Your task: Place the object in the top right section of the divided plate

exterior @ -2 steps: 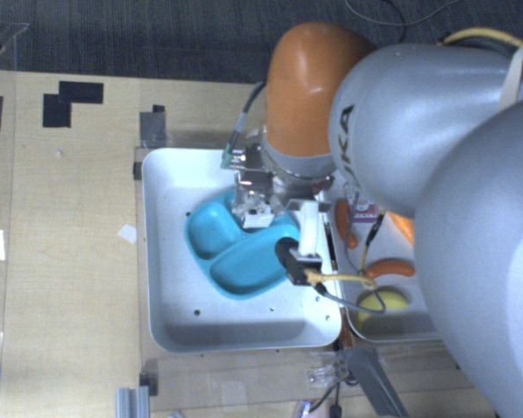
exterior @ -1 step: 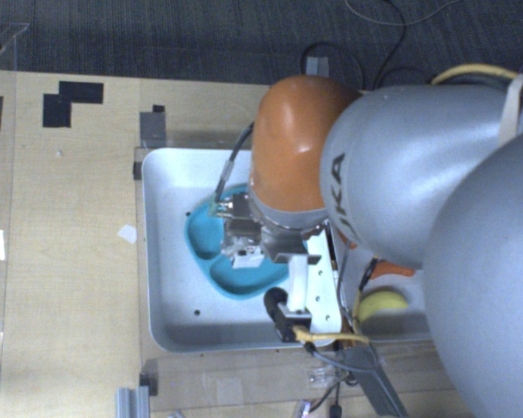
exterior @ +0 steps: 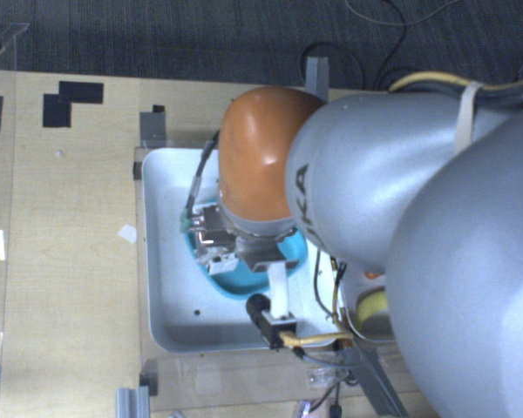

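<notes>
Where grey arm [exterior: 392, 198] bends, "KUKA" lettering [exterior: 302, 200]

The divided plate [exterior: 231, 281] lies in the left bin [exterior: 161, 233], under the arm [exterior: 349, 198].

Pale wooden bench [exterior: 70, 259] with white bin [exterior: 161, 233], black tape patches [exterior: 70, 101].

Bright even overhead light, glare on grey arm [exterior: 392, 181] & orange band [exterior: 257, 159], soft focus, slight grain, faint shadows in bin [exterior: 161, 233]
</notes>
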Tool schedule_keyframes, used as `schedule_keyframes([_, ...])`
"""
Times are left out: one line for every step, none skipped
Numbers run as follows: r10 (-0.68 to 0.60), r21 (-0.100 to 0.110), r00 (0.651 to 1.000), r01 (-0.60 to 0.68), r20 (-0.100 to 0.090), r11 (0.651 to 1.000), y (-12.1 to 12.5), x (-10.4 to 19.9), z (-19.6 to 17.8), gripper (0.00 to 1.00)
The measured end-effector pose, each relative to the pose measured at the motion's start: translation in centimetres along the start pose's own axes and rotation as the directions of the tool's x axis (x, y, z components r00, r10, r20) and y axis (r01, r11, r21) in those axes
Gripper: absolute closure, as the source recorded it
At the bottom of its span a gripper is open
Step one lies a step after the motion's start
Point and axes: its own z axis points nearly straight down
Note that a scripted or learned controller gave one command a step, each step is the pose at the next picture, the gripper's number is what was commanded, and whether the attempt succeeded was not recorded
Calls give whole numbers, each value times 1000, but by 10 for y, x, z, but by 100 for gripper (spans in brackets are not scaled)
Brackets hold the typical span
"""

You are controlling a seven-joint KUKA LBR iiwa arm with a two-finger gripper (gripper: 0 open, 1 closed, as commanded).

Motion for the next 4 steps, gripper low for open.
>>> schedule_keyframes([249,1,969,-249,1,969,-4,-48,5,100])
schedule_keyframes([223,-1,975,-223,-1,975,0,1,7,100])
schedule_keyframes([148,-2,989,-148,0,989,11,-70,-9,100])
schedule_keyframes([62,-1,998,-62,0,998,25,-8,-1,100])
